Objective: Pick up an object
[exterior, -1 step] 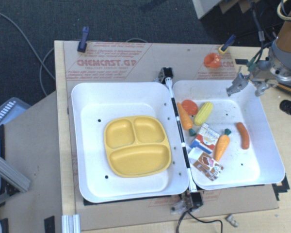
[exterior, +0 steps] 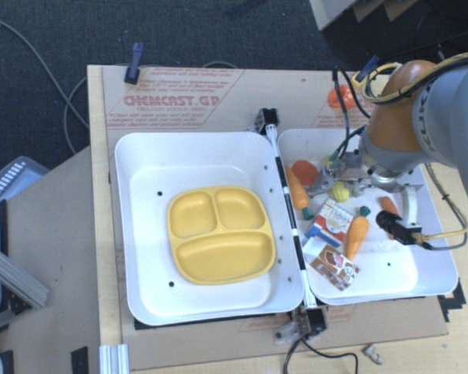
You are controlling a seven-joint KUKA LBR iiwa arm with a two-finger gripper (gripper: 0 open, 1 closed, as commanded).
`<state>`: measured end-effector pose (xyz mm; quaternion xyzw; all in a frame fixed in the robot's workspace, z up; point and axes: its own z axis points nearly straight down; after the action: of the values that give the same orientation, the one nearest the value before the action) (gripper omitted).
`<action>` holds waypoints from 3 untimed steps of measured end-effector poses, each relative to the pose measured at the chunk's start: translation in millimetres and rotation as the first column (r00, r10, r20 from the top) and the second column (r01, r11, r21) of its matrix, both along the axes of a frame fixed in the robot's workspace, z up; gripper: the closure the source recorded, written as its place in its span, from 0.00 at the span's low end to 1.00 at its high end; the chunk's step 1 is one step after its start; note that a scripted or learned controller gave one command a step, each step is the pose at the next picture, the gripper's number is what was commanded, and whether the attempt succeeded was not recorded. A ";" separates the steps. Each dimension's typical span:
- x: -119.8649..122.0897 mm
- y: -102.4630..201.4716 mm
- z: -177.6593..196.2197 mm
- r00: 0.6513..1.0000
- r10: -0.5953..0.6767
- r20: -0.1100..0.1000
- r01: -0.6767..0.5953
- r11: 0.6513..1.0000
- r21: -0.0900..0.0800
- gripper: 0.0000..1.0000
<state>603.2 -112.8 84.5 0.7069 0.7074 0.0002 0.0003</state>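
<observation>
We see the worktop [exterior: 171, 92] with two white bins side by side. The left bin [exterior: 140, 162] holds a yellow plate [exterior: 221, 234] with three parts and lots of open room around it. The right bin [exterior: 421, 271] is crowded near its left wall. The grey arm [exterior: 444, 107] reaches in from the right. Its tool [exterior: 345, 179] hangs low over the toys by a small yellow ball [exterior: 341, 192]; we cannot tell how it is set. An orange carrot [exterior: 356, 236] lies in the middle, its long side up and down, thin tip toward the near edge. Open floor lies right of it.
</observation>
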 end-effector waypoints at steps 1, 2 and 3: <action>0.3 -0.1 10.0 1.000 -0.001 0.001 0.001 1.000 0.000 1.00; 0.3 0.0 9.9 1.000 -0.001 0.001 0.001 1.000 0.000 0.00; 52.6 17.8 0.9 1.000 0.000 0.001 0.000 1.000 0.000 0.00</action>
<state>655.8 -95.0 85.4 0.7068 0.7074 0.0007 0.0008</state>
